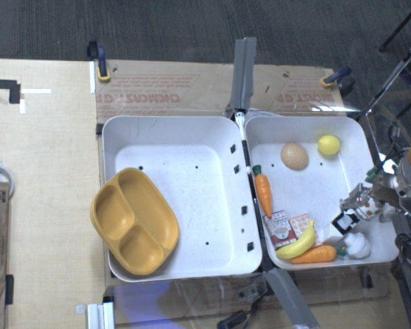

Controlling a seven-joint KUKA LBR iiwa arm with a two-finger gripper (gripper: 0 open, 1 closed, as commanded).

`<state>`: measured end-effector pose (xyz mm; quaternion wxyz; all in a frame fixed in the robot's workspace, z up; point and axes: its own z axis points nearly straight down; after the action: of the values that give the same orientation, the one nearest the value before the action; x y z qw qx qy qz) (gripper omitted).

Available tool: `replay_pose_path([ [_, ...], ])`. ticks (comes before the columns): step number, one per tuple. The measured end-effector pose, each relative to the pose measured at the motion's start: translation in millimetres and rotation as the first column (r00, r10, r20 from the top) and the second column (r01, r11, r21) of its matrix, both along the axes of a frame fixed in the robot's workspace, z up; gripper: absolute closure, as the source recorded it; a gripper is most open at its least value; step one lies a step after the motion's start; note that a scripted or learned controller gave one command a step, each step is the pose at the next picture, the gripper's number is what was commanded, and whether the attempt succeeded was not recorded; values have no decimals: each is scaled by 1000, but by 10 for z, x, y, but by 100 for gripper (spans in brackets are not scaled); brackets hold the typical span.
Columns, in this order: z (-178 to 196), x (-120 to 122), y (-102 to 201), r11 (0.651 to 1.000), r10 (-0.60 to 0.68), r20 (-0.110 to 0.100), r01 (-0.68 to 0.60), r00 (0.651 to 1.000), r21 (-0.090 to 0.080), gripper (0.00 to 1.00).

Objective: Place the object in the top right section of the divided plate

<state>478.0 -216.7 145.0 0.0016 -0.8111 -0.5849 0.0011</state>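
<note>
Camera view: yellow divided plate [134,221] at lower left of left bin [178,139]. In right bin [315,125]: egg [294,156], lemon [329,144], two carrots [263,192], banana [296,244], small box [279,228]. Gripper [351,211] low at right wall, grasp impossible to tell.

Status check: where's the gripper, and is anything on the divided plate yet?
Gripper low at right bin's right edge, nothing seen held. Divided plate in left bin, nothing on it. Path across unobstructed.

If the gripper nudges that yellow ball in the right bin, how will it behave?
The yellow ball looks round and smooth, so it would probably roll. It sits near the bin wall, which may stop it. Fingers could slip off its curve.
</note>
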Motion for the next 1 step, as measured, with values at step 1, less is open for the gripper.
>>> replay_pose_path([
  [1, 284, 0, 158, 872, -489, -1, 489, 872, -4, 0],
])
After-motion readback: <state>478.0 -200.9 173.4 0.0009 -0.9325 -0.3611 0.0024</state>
